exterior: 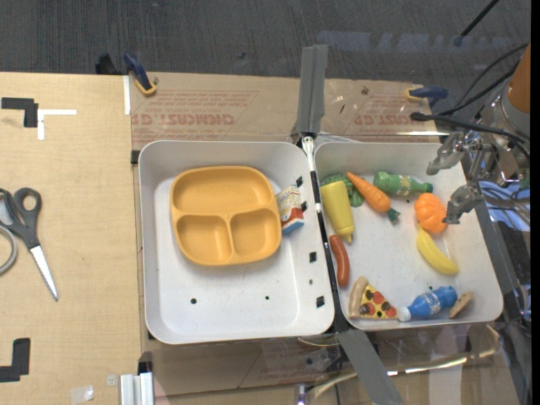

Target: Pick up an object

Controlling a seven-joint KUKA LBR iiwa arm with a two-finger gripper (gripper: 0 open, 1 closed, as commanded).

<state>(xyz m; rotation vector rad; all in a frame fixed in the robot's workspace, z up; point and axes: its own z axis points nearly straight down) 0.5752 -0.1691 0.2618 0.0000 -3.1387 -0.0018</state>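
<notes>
The gripper [456,184] hangs at the right edge of the frame, fingers spread apart and holding nothing, just beside the orange pumpkin [429,212] in the right bin [396,315]. A descent risks clipping the bin wall or nudging the banana [436,253] nearby, spoiling the grasp

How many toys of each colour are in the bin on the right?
Yellow: 2, the plastic mustard bottle and banana
Orange: 2, the carrot and small pumpkin
Green: 1, the bottle
Red: 1, the sausage
Blue: 1, the bottle
Mixed: 1, the pizza slice
Total: 8
</notes>
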